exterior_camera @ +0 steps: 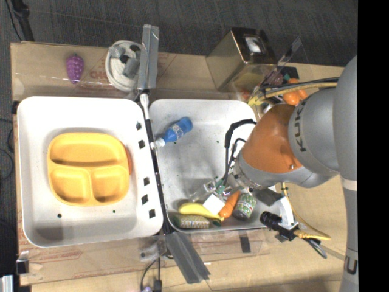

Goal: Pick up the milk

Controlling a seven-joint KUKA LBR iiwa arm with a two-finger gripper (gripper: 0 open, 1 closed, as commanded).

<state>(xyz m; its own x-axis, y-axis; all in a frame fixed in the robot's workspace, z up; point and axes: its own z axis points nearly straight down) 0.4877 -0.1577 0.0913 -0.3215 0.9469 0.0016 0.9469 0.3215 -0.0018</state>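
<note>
Camera view: yellow tray (89,166) in L bin (36,224)

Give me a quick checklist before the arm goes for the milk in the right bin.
1. Small white milk carton located, at the right white bin's lower edge: ok.
2. Carton free of clutter: not ok; yellow banana, orange carrot and green-labelled can crowd it.
3. Gripper above carton: ok, roughly.
4. Gripper state: cannot tell.
5. Blue bottle out of the way: ok.
6. Left white bin, yellow divided tray: uninvolved, ok.
</note>
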